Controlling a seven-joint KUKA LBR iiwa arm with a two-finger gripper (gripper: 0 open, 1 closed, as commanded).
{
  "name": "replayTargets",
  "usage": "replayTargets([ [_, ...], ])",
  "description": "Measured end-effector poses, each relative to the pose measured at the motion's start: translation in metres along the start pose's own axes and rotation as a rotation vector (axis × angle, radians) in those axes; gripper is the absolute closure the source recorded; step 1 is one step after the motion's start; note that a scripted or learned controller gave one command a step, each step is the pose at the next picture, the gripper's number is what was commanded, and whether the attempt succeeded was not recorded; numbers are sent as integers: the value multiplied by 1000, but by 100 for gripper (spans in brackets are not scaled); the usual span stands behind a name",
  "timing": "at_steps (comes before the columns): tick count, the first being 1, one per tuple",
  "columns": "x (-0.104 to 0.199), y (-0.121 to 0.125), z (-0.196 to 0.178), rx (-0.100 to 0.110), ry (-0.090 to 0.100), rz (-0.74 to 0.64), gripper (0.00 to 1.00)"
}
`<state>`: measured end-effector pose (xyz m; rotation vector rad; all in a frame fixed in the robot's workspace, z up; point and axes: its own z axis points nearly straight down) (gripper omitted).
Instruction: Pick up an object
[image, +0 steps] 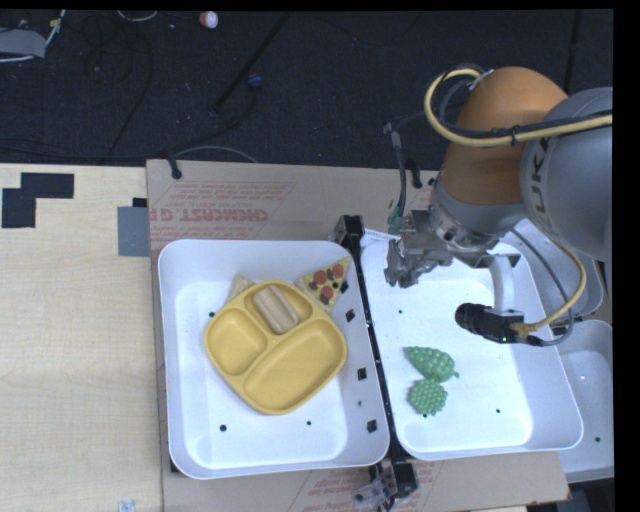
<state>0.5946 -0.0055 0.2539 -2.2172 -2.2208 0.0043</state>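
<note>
Two white bins sit side by side. The left bin (190, 300) holds one yellow divided plate (275, 345) with a tan bread-like piece (275, 307) in its far compartment, and one pizza slice (328, 281) just beyond the plate, by the bin's right wall. The right bin (545, 415) holds two green bumpy pieces (429, 377), touching, near its middle. The gripper (403, 262) hangs over the right bin's far-left corner, well apart from the green pieces; nothing shows between its fingers.
</note>
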Motion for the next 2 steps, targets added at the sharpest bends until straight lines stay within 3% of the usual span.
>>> replayTargets([
  [2,93,-40,4,2,0,-3,100],
])
